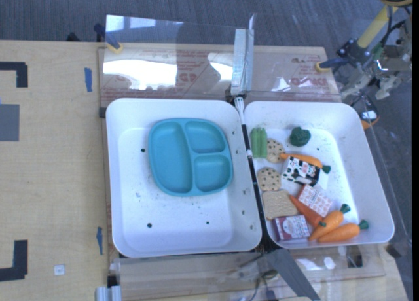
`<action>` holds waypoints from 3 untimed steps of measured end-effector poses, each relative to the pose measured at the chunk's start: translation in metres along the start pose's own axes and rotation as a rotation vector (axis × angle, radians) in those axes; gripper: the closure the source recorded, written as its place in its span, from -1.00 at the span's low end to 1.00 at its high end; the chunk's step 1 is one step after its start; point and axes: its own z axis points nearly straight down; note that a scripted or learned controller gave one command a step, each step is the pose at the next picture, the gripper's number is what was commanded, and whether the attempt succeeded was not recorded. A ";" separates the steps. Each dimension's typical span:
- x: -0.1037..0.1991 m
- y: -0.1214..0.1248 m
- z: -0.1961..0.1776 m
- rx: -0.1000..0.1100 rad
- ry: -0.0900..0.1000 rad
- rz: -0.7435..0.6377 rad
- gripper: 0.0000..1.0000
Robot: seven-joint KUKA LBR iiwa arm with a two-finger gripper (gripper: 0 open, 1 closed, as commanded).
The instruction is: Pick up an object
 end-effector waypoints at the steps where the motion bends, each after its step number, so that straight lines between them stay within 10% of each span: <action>1: 0.030 -0.012 0.143 -0.014 -0.004 -0.033 -1.00; 2: 0.085 -0.014 0.164 -0.037 -0.007 -0.210 -1.00; 3: 0.092 -0.079 0.181 -0.004 -0.001 -0.176 -1.00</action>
